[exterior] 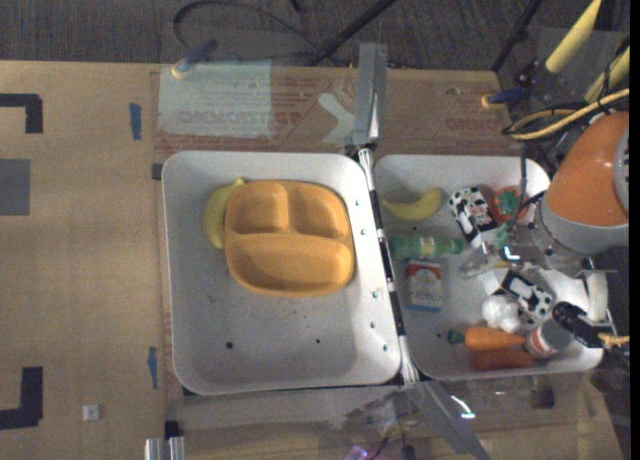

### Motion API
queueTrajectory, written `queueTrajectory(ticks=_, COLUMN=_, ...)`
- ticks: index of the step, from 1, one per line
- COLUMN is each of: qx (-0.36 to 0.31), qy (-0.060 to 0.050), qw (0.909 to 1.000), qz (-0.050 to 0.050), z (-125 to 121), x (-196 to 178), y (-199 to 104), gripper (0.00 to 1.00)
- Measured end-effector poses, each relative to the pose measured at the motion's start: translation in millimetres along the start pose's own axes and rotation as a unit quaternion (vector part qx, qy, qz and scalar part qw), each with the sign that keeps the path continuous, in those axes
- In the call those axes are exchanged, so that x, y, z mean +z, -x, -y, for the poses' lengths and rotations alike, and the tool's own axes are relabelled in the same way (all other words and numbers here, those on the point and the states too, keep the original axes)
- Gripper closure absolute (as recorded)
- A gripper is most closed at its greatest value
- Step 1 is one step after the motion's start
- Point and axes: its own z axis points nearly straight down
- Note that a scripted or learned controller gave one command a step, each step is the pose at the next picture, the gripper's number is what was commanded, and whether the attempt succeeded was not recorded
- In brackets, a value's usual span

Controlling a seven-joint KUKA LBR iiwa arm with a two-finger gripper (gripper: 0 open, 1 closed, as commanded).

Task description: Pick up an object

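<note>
Well, I take the right bin (440,170) as my landmark for all places here. The bench (80,248) carries it, and the left bin (190,348) stands just beside it, with the rims touching along the middle.

The arm (590,188) comes in over the right edge of the right bin, its orange band above the bin's far right corner. The gripper (512,253) hangs low inside the right bin, in its right half, among the small things there. Whether it is open or closed I cannot tell, and I see no thing held in it.

In the left bin, well apart from the right bin's contents, lies an orange divided plate (288,236), and a yellow banana (214,216) shows from under its left side.

Inside the right bin, a second banana (412,206) lies in the far left corner. A green bottle (425,246) lies on its side just below that banana. A small white and red box (425,283) is near the left wall, below the bottle. A carrot (495,338) lies near the front wall. A black and white toy (472,210) is at the far side, just beside the gripper.
</note>
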Motion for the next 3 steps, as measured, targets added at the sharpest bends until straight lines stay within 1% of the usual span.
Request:
queueTrajectory(ticks=1, qx=0.001, qy=-0.001, qw=1.0000, qz=-0.001, z=-55.8, x=0.3, y=-27.1, gripper=0.00)
queueTrajectory(ticks=2, qx=-0.161, qy=-0.002, qw=0.9870, qz=-0.001, z=-53.0, x=0.5, y=-6.5, gripper=0.00)
queueTrajectory(ticks=3, qx=-0.160, qy=0.000, qw=0.9871, qz=0.000, z=-53.7, x=-11.2, y=-5.2, gripper=1.00)
